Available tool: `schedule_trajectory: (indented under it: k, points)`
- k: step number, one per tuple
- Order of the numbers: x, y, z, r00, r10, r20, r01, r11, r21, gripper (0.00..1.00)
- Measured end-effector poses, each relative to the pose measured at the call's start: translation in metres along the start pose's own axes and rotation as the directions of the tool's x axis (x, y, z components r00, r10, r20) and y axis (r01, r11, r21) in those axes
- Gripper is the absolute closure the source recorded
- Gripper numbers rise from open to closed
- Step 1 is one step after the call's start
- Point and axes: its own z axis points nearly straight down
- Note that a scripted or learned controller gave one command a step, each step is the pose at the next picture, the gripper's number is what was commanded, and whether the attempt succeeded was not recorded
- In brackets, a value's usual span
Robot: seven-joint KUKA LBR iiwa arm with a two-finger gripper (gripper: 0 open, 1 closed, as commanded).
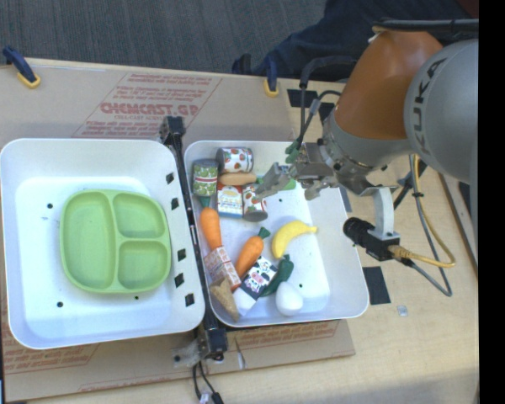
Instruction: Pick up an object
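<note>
Gripper (279,180) over the right bin (347,286), upper part; whether its jaws are apart or together cannot be told. Small cartons (230,200) lie just left of the jaws, banana (290,235) just below, carrot (250,256) further below-left. Nothing visibly gripped.

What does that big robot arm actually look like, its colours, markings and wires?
The arm is bulky and rounded: a grey shell with dark KUKA lettering and a broad orange band above the wrist. The gripper is a small grey metal assembly. Black cables loop around the wrist, and a yellow cable trails off beside it.
</note>
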Motion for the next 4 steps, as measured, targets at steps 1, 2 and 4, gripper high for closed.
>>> schedule_trajectory:
  k: [1,2,4]
  points:
    - [0.011,-0.005,-0.117,1.0,0.0,0.002,0.0,1.0,-0.005,0.0]
    - [-0.046,-0.013,-0.077,1.0,0.001,0.002,-0.001,1.0,-0.001,0.0]
    - [-0.087,-0.07,0.022,1.0,-0.001,0.001,0.001,1.0,0.0,0.0]
